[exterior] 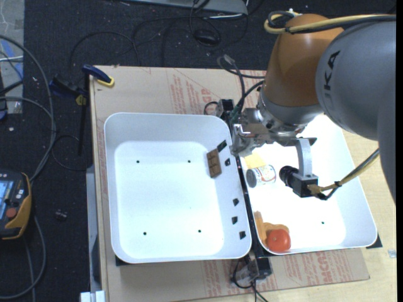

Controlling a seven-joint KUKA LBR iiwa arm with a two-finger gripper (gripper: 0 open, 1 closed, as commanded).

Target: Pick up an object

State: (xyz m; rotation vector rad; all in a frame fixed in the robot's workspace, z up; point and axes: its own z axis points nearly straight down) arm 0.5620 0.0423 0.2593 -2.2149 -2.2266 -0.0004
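Observation:
My gripper hangs over the near-left part of the right bin, close to the wall between the two bins. Just below it lie a yellow piece and a small white jar with a dark lid. A red tomato-like ball rests in the right bin's front-left corner, with an orange piece touching it. A brown chocolate-like block leans on the inner right wall of the left bin. The grey and orange wrist hides the back of the right bin.
Cables and a black fitting hang from the wrist over the right bin. Both bins sit on a cardboard sheet. A blue and yellow clamp lies at its far left corner. Small black clips line the dividing wall.

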